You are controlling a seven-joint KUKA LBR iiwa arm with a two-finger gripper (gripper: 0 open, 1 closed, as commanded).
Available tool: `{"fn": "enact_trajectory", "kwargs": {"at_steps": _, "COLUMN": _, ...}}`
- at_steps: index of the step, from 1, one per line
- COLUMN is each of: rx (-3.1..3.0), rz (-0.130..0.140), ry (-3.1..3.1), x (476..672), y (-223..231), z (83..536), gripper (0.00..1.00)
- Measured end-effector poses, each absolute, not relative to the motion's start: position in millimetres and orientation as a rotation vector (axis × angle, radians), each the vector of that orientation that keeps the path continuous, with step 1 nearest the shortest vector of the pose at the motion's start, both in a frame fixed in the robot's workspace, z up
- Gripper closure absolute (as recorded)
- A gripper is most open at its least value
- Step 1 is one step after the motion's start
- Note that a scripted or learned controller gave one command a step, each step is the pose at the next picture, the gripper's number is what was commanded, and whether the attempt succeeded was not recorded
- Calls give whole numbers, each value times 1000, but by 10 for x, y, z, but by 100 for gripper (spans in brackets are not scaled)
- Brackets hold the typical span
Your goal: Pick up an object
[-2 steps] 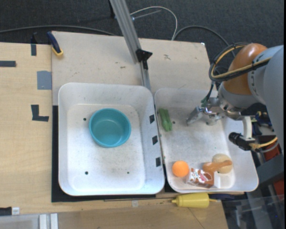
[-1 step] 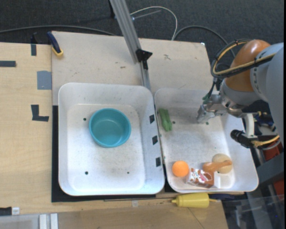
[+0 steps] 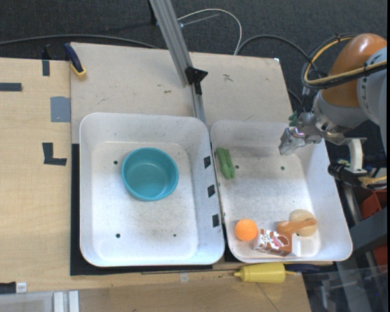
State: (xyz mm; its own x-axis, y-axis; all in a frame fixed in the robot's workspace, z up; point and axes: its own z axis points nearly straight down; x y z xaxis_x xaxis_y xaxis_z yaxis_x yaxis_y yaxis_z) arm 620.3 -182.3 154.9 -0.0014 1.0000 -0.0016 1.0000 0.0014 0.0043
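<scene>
The gripper point(image 3: 291, 142) hovers by the right bin's point(image 3: 325, 174) far edge, its opening impossible to tell, while the orange ball point(image 3: 246, 230) near the front edge looks light, smooth and roll-prone, best pinched across its middle.

Robotics lab: KUKA arm point(image 3: 351, 77) w/ cabling, two white bins point(image 3: 91, 174) on taped bench point(image 3: 26, 142).
</scene>
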Motion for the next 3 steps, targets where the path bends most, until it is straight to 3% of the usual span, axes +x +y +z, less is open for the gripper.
{"fn": "enact_trajectory", "kwargs": {"at_steps": 1, "rx": 2217, "rz": 3, "ry": 2220, "x": 6214, "y": -1822, "z": 2081, "gripper": 100}}
{"fn": "enact_trajectory", "kwargs": {"at_steps": 3, "rx": 2217, "rz": -3, "ry": 2231, "x": 5942, "y": -781, "z": 2074, "gripper": 100}}
